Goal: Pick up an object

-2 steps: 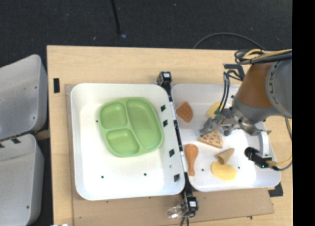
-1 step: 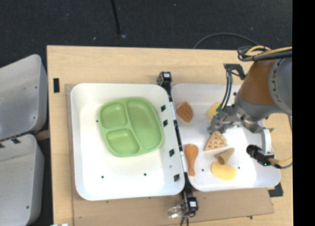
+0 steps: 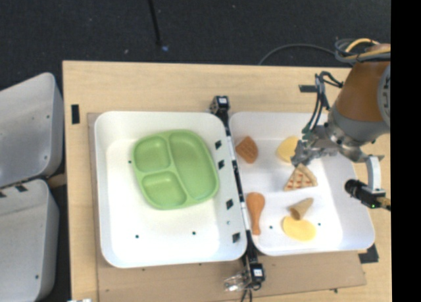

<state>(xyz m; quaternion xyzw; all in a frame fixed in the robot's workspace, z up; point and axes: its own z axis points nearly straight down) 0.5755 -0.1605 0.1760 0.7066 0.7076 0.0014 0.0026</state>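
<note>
The waffle [image 3: 300, 179] lies flat in the right bin [image 3: 342, 228], a tan triangle with a grid, and it is the thing nearest under my gripper [image 3: 304, 152]. My gripper hangs just at its far corner, between it and the yellow piece [image 3: 287, 149] on the far side. I cannot tell if my hand is wide or narrow, and nothing shows between it, so I judge the pick is not yet done: the descent, the closing and the lift are all left.

Around the waffle there is some room. The cone [image 3: 302, 208] and the yellow slice [image 3: 298, 229] lie nearer, a little apart from it. The drumstick [image 3: 254, 210] is to the left, near the wall between the bins, and the brown piece [image 3: 247, 150] is left and farther. To the right the bin floor is bare up to the wall. The green tray [image 3: 175, 169] sits in the left bin [image 3: 112, 228], well apart.
</note>
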